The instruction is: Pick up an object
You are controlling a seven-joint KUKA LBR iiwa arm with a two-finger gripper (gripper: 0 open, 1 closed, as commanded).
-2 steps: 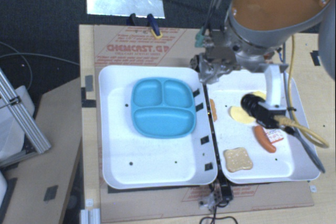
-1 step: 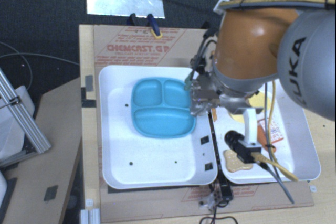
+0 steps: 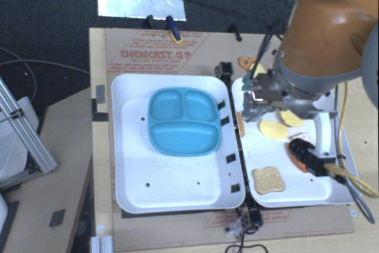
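One end effector [image 3: 253, 105], grip state unreadable, low in right bin [image 3: 320, 194]. Yellow slice [image 3: 273, 129] just beside it, nearest target; toast [image 3: 268, 180] farther out. Blue tray [image 3: 183, 121] in opposite bin. Advice: centre over slice before descending.

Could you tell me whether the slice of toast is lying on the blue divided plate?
No, the slice of toast lies on the floor of the right bin, while the blue divided plate sits in the left bin.
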